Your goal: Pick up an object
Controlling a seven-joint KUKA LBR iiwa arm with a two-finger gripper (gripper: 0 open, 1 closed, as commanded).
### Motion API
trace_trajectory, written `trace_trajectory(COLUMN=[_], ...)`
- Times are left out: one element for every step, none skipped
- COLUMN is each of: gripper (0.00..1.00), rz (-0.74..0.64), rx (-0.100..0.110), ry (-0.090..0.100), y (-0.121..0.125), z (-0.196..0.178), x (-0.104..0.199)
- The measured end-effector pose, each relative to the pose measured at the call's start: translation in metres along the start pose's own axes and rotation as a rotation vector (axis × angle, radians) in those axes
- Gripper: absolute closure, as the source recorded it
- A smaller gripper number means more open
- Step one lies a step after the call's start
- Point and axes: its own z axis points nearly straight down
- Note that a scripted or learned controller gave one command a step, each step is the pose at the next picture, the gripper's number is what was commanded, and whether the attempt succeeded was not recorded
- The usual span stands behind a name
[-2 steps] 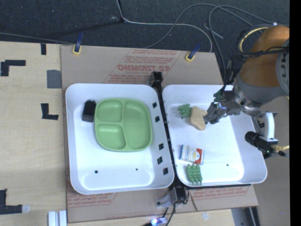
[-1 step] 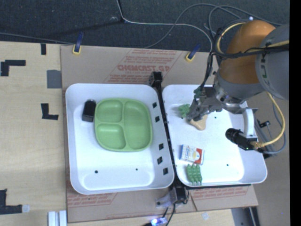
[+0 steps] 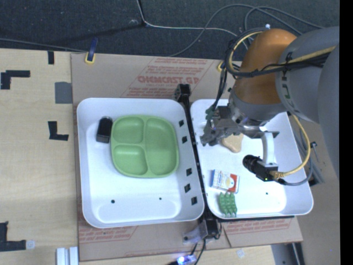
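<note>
Bench front: a brown cardboard sheet [image 3: 165, 76] with red print lies under both bins; pale wooden bench [image 3: 33, 164] with black tape marks fills the left of the frame.
Right bin [image 3: 298, 203]: lower right of the frame, white and shallow.
Green studded block [image 3: 227, 203]: near the right bin's lower edge, its long axis running roughly up and down the frame.
Small carton [image 3: 225, 180]: white, red and blue, just above the green block, lying flat and tilted slightly.
Tan piece [image 3: 234, 143]: centre of the right bin, just beside the gripper; its orientation is unclear.
Gripper [image 3: 211, 132]: low over the right bin's left side near the divider; I cannot tell how its fingers stand, nor whether anything is gripped.
Left bin [image 3: 91, 203]: holds a green divided plate [image 3: 145, 146] and a black object [image 3: 104, 130] touching the plate's left edge.
Arm [image 3: 270, 65]: grey with orange band, upper right.
Far background: dark carpet [image 3: 66, 10] with cables across the top.
</note>
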Motion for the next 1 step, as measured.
trace_trajectory(gripper=[1.0], rz=[-0.003], rx=[0.0], ry=[0.001], y=[-0.0018], z=[0.0026], x=[0.0643])
